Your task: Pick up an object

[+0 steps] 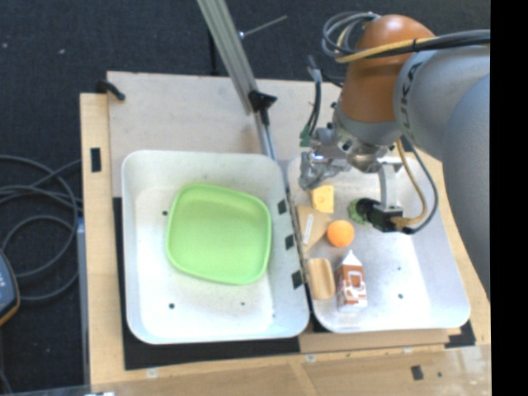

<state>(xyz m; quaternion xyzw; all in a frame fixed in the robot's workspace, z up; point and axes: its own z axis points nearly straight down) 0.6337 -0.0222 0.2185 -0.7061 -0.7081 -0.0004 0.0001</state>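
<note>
The right bin holds a yellow cheese wedge, an orange ball, a small brown-and-white carton, a tan bread roll and a pale flat piece along its left wall. My gripper hangs at the bin's far left corner, just beyond the cheese wedge and slightly above it. Nothing shows in its grasp. A small green thing peeks out to the right of the cheese, partly hidden by the robot's hardware.
A square green plate lies in the middle of the left bin. A slanted metal post rises behind the bins. The right half of the right bin is bare white floor.
</note>
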